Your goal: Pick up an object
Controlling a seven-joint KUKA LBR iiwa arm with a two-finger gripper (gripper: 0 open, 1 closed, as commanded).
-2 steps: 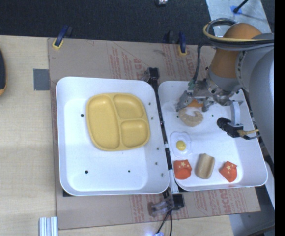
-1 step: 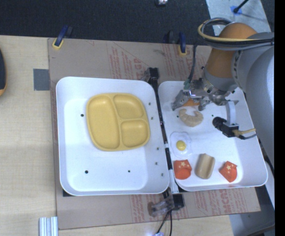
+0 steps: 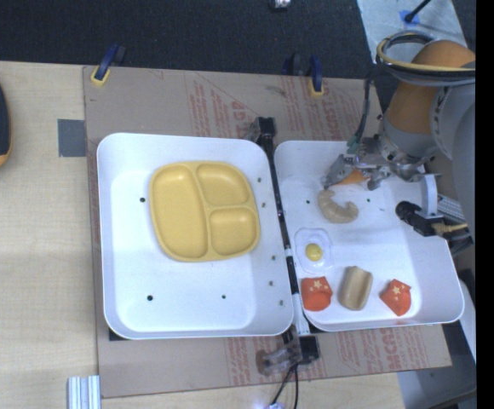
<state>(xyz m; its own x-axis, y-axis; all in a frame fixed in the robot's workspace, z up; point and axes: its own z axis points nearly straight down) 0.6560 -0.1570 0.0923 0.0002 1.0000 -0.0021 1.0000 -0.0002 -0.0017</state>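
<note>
Hovering above a croissant (image 3: 339, 206), the hand (image 3: 355, 170), grip unreadable; fried egg (image 3: 314, 250) nearby; yellow tray (image 3: 204, 210) apart.

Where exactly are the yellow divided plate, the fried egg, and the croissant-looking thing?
yellow divided plate (image 3: 203, 209): camera view, on the ridge where its compartments meet.
fried egg (image 3: 314, 250): camera view, on its yellow yolk.
croissant (image 3: 339, 208): camera view, on the middle of its curved body.

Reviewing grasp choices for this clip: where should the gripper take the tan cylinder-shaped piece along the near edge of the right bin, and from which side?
Probably from straight above, fingers closing across the middle of the tan cylinder. It lies on its side with its rounded flanks bare toward the red block and the red piece, which are apart from it.
</note>
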